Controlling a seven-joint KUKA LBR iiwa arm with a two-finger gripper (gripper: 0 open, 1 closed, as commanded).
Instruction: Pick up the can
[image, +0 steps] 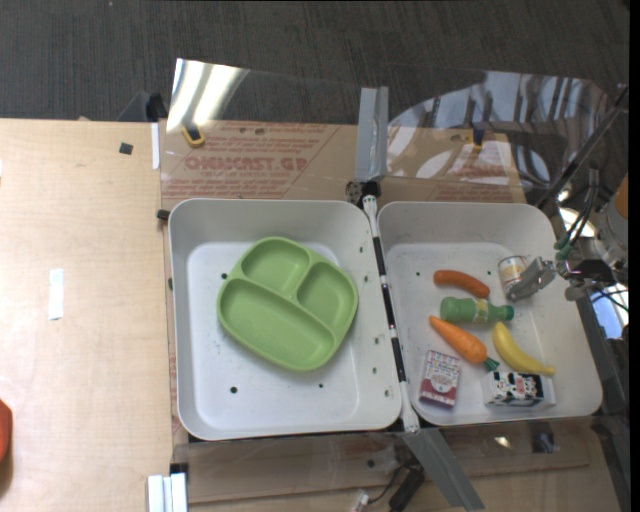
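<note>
Can: small, pale, in the right bin, toward its far right part. It seems to lie tipped, one round end facing the camera's way; long axis hard to read at this size.

Gripper: just beside the can, on its right and slightly nearer side, metal fingers reaching in from the right rim. Touching or a hair apart, cannot say. Whether the fingers are spread or closed cannot be told from this slant; nothing shows the can between them.

Judgement: the can lies left and a touch farther from the fingertips, so the coming move is short, and turns on straddling the can's body.

Around it: orange sausage-shaped toy to the left, green bottle nearer, then carrot, banana, two small cartons at the near edge.

Left bin: green divided plate.
</note>
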